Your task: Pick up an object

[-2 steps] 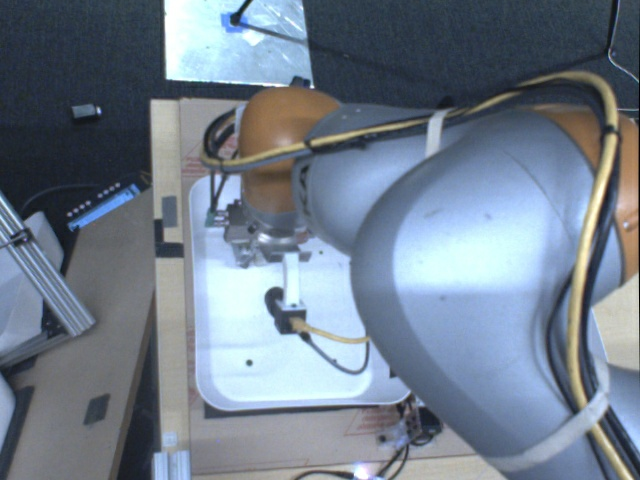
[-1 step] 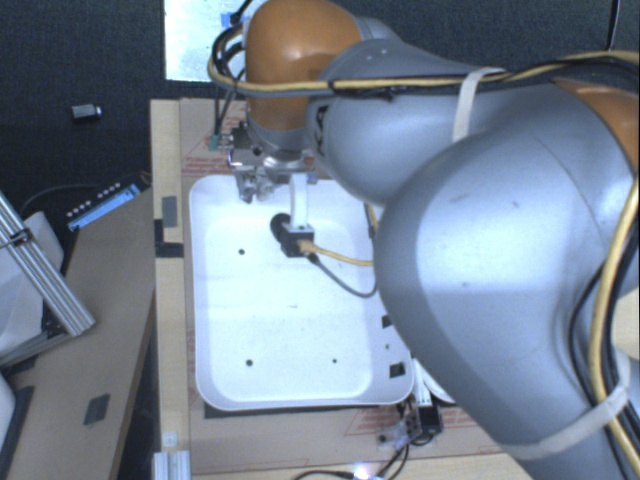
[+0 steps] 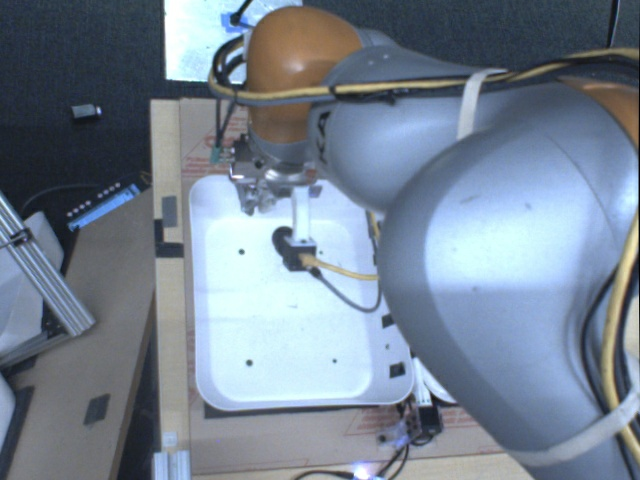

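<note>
My gripper (image 3: 256,201) hangs over the far end of the left white bin (image 3: 236,320), close to its back wall. Nothing shows between its tips, and I see no loose object on the bin floor around it, just a few small dark dots. The big grey arm (image 3: 480,228) with its orange band (image 3: 295,53) reaches in from the right and hides nearly all of the right bin.
The bins sit on a cardboard-coloured bench (image 3: 170,218). Metal rails (image 3: 45,278) and a blue-tipped tool (image 3: 100,203) lie off to the left of the bench. A pale sheet (image 3: 200,28) lies behind the bins.
</note>
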You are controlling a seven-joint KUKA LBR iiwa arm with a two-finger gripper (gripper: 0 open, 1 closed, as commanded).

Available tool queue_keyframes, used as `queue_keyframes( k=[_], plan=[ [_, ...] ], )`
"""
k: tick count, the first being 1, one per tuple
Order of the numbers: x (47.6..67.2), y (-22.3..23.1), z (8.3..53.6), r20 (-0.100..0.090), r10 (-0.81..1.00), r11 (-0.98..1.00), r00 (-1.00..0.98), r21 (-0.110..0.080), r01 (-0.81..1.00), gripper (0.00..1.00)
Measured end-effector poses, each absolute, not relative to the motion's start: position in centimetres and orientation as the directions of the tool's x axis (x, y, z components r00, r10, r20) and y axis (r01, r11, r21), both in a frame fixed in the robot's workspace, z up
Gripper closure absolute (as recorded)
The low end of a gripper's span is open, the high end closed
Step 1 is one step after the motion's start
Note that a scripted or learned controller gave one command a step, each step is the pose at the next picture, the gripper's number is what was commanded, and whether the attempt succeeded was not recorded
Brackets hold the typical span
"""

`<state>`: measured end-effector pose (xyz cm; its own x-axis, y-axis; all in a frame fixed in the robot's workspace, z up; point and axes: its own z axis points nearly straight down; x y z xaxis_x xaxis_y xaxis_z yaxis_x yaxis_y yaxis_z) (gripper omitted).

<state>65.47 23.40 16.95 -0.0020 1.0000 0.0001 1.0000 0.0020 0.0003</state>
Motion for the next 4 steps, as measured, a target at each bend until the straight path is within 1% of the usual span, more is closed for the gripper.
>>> queue_keyframes(
  k=[1, 2, 3, 4],
  plan=[
    [57.8, 23.4, 8.0, -0.002, 1.000, 0.001, -0.001, -0.009, 1.000, 1.00],
    [57.5, 22.4, 17.7, 0.002, 1.000, -0.001, 0.001, 0.005, 1.000, 1.00],
    [65.2, 16.1, 25.5, 0.000, 1.000, -0.003, 0.003, 0.012, 1.000, 1.00],
    [57.0, 20.3, 24.8, 0.001, 1.000, 0.007, -0.007, -0.004, 1.000, 1.00]
  ],
)
